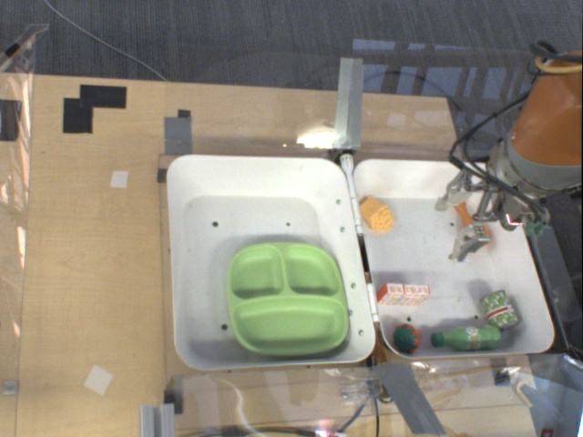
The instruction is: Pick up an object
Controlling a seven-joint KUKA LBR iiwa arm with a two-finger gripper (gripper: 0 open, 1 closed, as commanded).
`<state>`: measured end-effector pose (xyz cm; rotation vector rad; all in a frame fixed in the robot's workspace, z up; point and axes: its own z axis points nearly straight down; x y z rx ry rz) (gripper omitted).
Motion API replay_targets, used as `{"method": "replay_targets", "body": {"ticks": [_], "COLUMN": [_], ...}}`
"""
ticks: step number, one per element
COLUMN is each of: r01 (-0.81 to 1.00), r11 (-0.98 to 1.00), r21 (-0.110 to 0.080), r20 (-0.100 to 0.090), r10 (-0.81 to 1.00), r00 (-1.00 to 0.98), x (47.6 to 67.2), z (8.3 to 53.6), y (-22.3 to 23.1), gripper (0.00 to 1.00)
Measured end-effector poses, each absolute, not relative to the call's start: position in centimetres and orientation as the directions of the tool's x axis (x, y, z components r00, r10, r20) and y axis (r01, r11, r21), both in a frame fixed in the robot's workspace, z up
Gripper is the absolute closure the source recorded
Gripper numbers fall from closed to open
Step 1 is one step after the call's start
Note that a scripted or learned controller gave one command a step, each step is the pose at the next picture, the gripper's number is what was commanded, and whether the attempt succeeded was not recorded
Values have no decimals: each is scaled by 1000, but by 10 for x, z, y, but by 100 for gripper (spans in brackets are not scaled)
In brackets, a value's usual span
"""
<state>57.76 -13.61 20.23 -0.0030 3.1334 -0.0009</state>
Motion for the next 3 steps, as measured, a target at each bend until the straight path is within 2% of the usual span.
{"method": "replay_targets", "body": {"ticks": [1, 2, 3], "r01": [168, 162, 536], "r11": [986, 987, 844], "r21": [1, 1, 9], "r20": [-11, -22, -9], "r10": [168, 162, 536], "r00": [-986, -987, -844], "x": [605, 609, 641], "z": [97, 111, 190], "y": [-124, -122, -21], "gripper": [0, 100, 100]}}
